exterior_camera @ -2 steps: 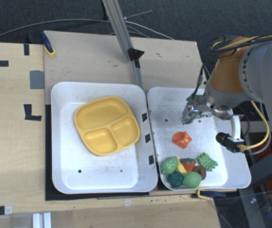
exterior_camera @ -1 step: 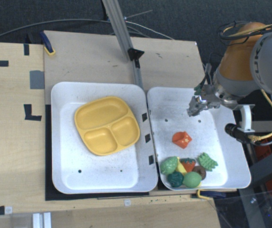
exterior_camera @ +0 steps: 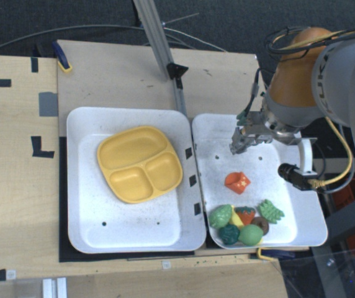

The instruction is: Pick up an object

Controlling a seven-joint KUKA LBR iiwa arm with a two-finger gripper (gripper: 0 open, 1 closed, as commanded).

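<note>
My gripper (exterior_camera: 239, 146) hangs over the upper part of the right bin (exterior_camera: 308, 228), above bare white floor, and I judge it sits there because it is the open ground from which any of the toys below can be approached; whether it is wide or narrow I cannot tell, for the wrist hides that part; nothing is visibly held. The nearest candidate is the orange-red block (exterior_camera: 238, 182), lying alone in the middle of the bin, just below the gripper and apart from everything else; that isolation makes it, to my mind, the easiest pick, since nothing crowds its sides. The other toys are heaped in the bin's near-left corner: a green leafy piece (exterior_camera: 221, 215), a red piece (exterior_camera: 246, 215), a dark teal piece (exterior_camera: 229, 234), a green round piece (exterior_camera: 250, 234) and a green ridged piece (exterior_camera: 270, 210), touching one another and pressed close to the wall, so a grasp there would risk catching two at once. The left bin (exterior_camera: 81, 185) carries a yellow divided plate (exterior_camera: 139, 164), lying flat; both bins rest side by side on the table (exterior_camera: 16, 185).
</note>
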